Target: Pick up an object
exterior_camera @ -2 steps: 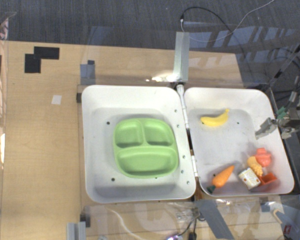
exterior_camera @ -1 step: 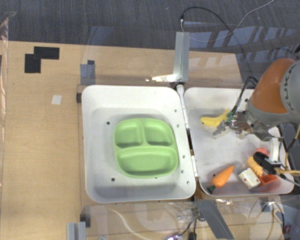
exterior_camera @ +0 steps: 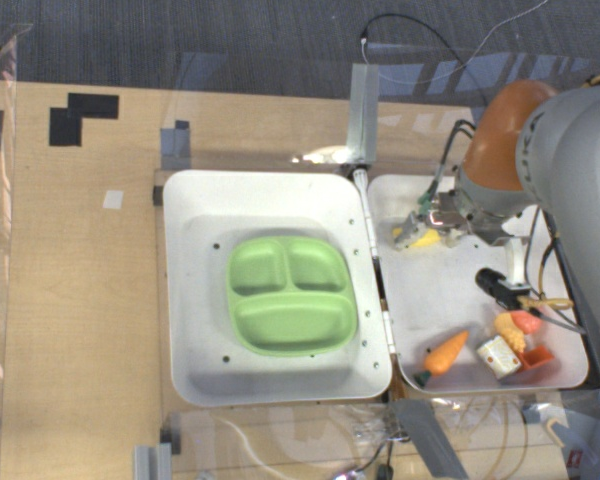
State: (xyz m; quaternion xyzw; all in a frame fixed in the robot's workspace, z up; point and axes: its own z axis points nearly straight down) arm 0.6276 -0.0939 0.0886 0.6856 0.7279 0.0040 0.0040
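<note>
The gripper [exterior_camera: 420, 230] sits over a yellow toy [exterior_camera: 427, 237] (probably light, stiff plastic); jaws' state unclear.

Before you, a pale wood-grain desk [exterior_camera: 80, 268] with a matt finish carries two smooth white plastic bins — left bin [exterior_camera: 180, 268], right bin [exterior_camera: 430, 298]. The green divided plate [exterior_camera: 290, 293] looks like matt plastic. A carrot toy [exterior_camera: 445, 353] looks smooth — the arm's orange band [exterior_camera: 500, 133] shines glossy.
</note>
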